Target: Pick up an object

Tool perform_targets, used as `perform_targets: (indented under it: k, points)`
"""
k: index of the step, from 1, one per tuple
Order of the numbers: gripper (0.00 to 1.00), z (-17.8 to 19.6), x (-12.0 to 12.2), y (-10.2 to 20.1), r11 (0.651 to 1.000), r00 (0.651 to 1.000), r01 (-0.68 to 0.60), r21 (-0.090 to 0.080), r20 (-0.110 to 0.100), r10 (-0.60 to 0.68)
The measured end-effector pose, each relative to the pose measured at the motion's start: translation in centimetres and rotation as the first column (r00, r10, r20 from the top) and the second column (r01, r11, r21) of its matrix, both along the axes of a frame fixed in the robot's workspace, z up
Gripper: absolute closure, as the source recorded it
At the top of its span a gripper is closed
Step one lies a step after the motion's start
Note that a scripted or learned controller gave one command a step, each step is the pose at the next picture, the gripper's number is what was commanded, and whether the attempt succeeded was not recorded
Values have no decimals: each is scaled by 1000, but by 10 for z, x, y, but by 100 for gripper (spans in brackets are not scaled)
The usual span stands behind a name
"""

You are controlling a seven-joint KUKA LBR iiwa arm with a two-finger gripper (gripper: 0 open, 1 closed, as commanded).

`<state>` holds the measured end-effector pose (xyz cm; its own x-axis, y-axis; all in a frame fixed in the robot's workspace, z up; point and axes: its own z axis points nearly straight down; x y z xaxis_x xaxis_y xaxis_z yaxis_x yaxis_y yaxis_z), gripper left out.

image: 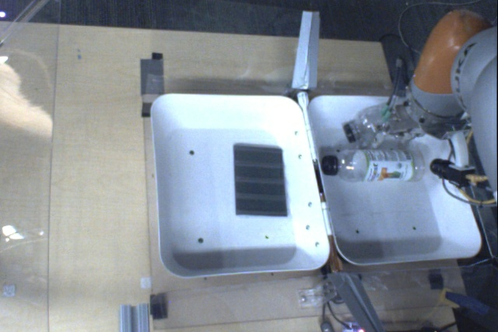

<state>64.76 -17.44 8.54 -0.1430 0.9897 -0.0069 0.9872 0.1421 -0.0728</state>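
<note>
Reaching in from the right, the arm (pixel 459 62) is seen over the right bin (pixel 405 241), its gripper (pixel 395 123) blurred against a clear bottle (pixel 367 125), grip state impossible to judge, while a second black-capped clear bottle (pixel 373 166) lies beside it and a dark ribbed pad (pixel 261 179) is seen in the left bin (pixel 194 245).

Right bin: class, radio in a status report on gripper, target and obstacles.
Gripper low in the right bin, fingers unclear. Clear bottle lying on its side, ungrasped. Second clear item beside the gripper. Left bin holds a dark ribbed block.
</note>
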Motion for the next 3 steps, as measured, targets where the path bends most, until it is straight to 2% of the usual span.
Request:
perform_targets:
  k: [1, 2, 3]
  points:
    - [0, 3, -39, 48, 994, 991, -113, 16, 79, 111]
    - [0, 4, -82, 34, 982, 979, -187, 14, 83, 185]
    - [0, -1, -17, 45, 971, 971, -237, 44, -11, 238]
